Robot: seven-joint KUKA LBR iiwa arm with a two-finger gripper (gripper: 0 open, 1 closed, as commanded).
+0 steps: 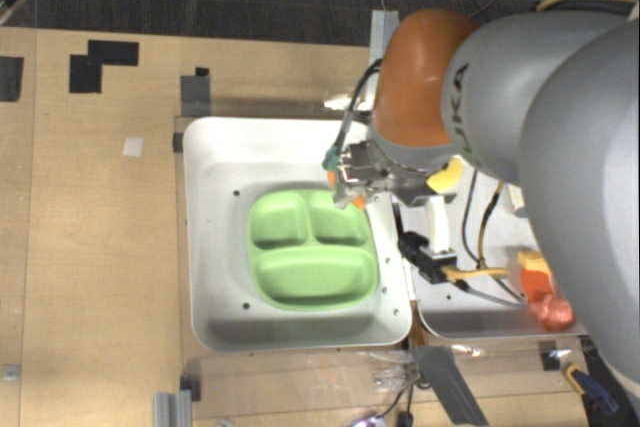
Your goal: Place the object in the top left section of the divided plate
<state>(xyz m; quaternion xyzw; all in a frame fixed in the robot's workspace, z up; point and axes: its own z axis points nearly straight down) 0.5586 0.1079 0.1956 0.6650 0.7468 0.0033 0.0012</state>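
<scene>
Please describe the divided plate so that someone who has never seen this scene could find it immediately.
Look at the left white bin of the two side by side on the bench. Lying on its floor is the divided plate, just below the arm's orange band. It is the one light green thing there, with two small sections above one wide section.

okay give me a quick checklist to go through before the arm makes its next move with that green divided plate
1. Green divided plate lies flat in the left bin: ok.
2. Top left section free of items: ok.
3. Gripper over the top left section: not ok, it sits at the plate's top right edge.
4. Object held between the fingers: cannot tell; something small and orange shows at the gripper.
5. Cables clear of the plate: ok, they hang over the right bin.
</scene>
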